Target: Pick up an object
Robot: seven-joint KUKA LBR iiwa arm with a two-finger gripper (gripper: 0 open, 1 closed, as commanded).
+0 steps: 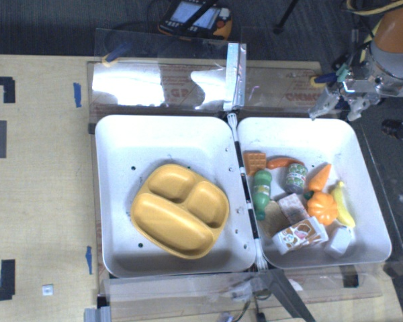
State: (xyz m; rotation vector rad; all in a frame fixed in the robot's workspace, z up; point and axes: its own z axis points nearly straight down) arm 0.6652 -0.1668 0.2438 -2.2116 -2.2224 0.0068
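- Left bin (114, 139): well left of the gripper, holds one yellow sectioned plate (180, 208), three compartments, lying in the bin's lower middle.
- Right bin (342, 136): directly below the gripper; its top right corner is nearest the fingers. All small items are bunched in its lower half.
- Arm: enters at the top right, orange band (393, 33) at the frame edge, above the gripper.
- Gripper (338, 107): hangs over the top rim of the right bin, near its back right corner. Fingers spread a little, pointing down, nothing between them.
- Pick candidates, all below the gripper and apart from it:
  - printed carton (299, 237), farthest, by the bin's front wall
  - green bottle (261, 191), down-left, by the divider
  - orange round fruit (322, 207), touching a banana (342, 205) on its right
  - carrot (319, 176), closest to the gripper, tilted
  - small tin can (295, 176), just left of the carrot
  - waffle-like orange piece (254, 160), far left of the cluster
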